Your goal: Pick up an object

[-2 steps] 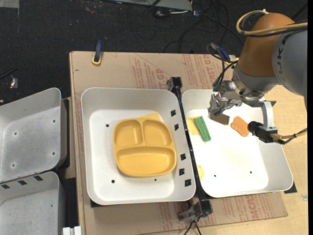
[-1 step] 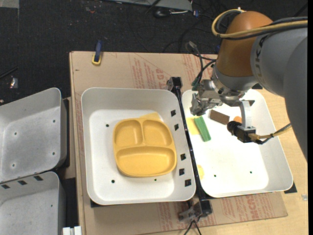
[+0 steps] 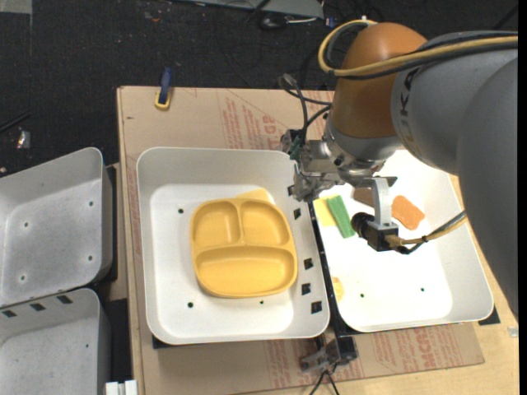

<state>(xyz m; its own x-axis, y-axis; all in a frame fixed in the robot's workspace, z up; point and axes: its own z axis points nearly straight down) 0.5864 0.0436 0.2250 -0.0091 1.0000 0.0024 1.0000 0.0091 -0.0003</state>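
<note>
Green block (image 3: pixel 339 216) is the pick candidate nearest the gripper (image 3: pixel 307 178). It lies flat in the right bin (image 3: pixel 412 307), near that bin's left wall and toward the far side. An orange piece (image 3: pixel 407 211) lies to its right, apart from it. The left bin (image 3: pixel 150 220) holds a yellow tray (image 3: pixel 244 248) with three compartments, resting flat in the middle.

You see the gripper low over the far end of the strip where the two bins meet, just left of the green block and beside the tray's far right corner. You cannot tell whether it is open or closed, because the wrist hides its tip from above. Nothing shows as held, and all three things rest on the bin floors.

So count the task as not yet done. By your view the arm is in the approach or descent. What is left is a firm closure on one thing, most likely the block, and a lift clear of the bin.
</note>
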